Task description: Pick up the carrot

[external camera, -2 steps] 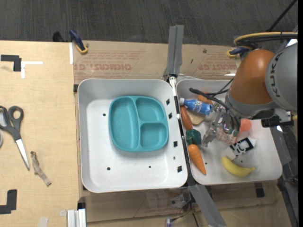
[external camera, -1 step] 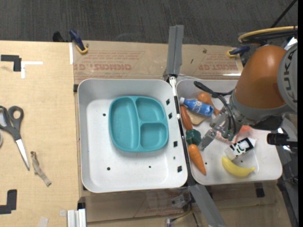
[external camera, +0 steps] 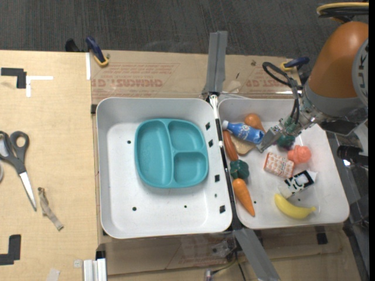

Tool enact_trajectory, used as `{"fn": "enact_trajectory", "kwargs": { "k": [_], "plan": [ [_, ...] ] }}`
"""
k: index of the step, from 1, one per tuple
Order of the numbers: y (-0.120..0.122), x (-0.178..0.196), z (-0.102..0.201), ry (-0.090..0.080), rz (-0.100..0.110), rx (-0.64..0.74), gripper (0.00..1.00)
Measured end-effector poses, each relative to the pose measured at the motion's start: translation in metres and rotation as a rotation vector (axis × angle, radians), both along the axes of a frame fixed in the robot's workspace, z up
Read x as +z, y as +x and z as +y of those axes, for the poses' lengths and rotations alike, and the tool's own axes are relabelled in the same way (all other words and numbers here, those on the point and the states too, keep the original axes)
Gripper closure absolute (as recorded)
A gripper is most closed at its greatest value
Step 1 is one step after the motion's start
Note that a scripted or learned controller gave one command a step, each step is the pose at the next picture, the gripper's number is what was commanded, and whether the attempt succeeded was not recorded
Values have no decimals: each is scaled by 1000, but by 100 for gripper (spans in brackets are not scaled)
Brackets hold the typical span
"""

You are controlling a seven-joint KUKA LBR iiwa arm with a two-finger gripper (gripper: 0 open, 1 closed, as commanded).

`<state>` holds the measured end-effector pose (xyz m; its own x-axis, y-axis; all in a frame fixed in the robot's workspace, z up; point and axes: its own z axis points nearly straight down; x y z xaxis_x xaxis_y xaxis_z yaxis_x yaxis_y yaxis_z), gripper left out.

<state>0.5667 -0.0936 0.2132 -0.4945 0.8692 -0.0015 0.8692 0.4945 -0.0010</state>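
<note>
Nearest the lens, lying low in the right bin (external camera: 328,215): banana (external camera: 295,207) at the front, and just left of it the carrot (external camera: 243,196), orange, tapering toward the front edge, close beside the wall shared with the left bin (external camera: 111,174). Touching or nearly touching its blunt top end, a dark green piece (external camera: 238,170). Further back, a blue tube (external camera: 243,132), an orange ball (external camera: 254,121), a pink lump (external camera: 300,154), a printed carton (external camera: 278,165) and a black-and-white piece (external camera: 300,180).

Claw (external camera: 280,134) hanging over the back middle of that bin, well apart from the carrot. Cannot tell how far open, nor whether anything is gripped.

Judged as the approach step, grasp not yet begun. To do it well: shift forward and left until centred above the carrot's thick half, turn the wrist so the closing line runs across the carrot's width, not along it. Mind the bin wall on one side and the green piece at the top end; descend slightly below that end to avoid pinching both. Close only once low enough to straddle the body, then lift straight up.

Teal divided plate (external camera: 171,153) in the left bin, scissors (external camera: 19,163) out on the counter (external camera: 47,215), neither in the way.
</note>
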Motion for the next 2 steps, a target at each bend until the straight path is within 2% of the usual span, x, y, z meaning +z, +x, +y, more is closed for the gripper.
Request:
{"fn": "enact_trajectory", "kwargs": {
  "k": [1, 2],
  "plan": [
    [83, -21, 6, -1, -1, -322, 0],
    [93, -119, -13, 0, -4, -328, 0]
  ]
}}
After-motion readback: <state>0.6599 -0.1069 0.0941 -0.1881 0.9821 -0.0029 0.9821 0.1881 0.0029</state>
